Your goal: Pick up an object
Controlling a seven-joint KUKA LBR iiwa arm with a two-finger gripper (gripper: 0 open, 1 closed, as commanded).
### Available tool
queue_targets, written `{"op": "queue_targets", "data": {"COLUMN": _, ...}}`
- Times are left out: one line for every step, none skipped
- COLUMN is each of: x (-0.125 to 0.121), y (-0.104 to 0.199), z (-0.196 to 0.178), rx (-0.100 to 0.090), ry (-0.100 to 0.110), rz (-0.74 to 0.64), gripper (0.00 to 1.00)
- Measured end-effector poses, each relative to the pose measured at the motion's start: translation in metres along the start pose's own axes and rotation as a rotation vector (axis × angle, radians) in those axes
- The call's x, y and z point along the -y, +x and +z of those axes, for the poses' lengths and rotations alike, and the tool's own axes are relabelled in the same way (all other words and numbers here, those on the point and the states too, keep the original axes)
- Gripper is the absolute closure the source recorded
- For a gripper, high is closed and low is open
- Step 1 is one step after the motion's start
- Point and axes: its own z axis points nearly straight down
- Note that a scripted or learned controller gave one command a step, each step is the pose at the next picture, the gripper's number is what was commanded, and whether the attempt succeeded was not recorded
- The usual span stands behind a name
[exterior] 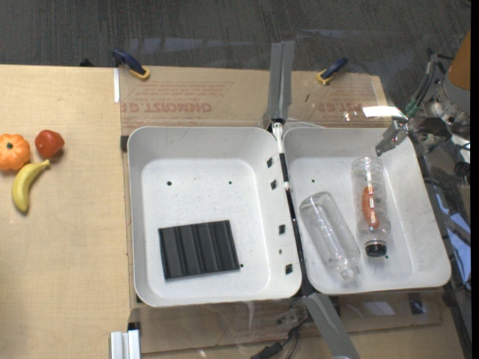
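The gripper (394,135) hovers at the right bin's (426,200) far corner; whether it is open, I cannot tell. Two clear bottles (330,234) (370,204) lie inside; a black ridged block (198,248) occupies the left bin (142,223).

The bench (60,275) bears two white bins (142,200), fruit (30,163) beside them.

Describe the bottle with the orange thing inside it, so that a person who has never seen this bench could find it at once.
Look at the right white bin of the two. Two clear plastic bottles lie in it side by side; take the one nearer the bin's right wall. It has a black cap toward the front and something orange inside, while its neighbour looks plain and lies at a slant.
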Motion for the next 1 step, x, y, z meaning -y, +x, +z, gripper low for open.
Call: {"op": "queue_targets", "data": {"x": 0.0434, "y": 0.0107, "z": 0.1329, "rx": -0.001, "ry": -0.001, "rz": -0.009, "gripper": 0.00}}
